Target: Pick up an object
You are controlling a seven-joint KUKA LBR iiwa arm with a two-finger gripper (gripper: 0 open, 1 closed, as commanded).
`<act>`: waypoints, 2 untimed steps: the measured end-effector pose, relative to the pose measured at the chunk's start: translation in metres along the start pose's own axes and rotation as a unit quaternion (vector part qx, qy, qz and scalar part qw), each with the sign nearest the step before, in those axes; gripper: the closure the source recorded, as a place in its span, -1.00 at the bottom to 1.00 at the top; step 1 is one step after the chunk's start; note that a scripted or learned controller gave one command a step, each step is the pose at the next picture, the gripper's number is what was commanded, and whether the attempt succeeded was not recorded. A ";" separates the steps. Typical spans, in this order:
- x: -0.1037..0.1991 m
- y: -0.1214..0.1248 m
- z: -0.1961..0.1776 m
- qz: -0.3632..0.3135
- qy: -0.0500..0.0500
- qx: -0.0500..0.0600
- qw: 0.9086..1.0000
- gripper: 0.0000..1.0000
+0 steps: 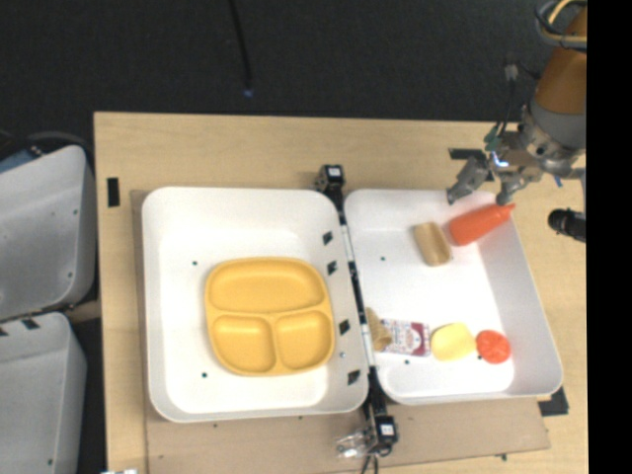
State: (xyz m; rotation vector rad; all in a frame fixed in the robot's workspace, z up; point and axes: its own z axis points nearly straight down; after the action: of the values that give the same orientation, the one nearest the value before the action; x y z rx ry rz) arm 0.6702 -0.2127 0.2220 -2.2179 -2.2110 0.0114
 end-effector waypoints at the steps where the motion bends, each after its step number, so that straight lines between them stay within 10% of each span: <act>1: 0.001 0.003 -0.010 -0.002 -0.002 -0.007 1.000 -1.00; 2: 0.004 0.012 0.039 -0.003 -0.002 -0.006 1.000 -1.00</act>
State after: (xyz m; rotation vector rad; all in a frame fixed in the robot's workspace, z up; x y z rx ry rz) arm 0.6819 -0.2085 0.1829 -2.2185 -2.2268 0.0031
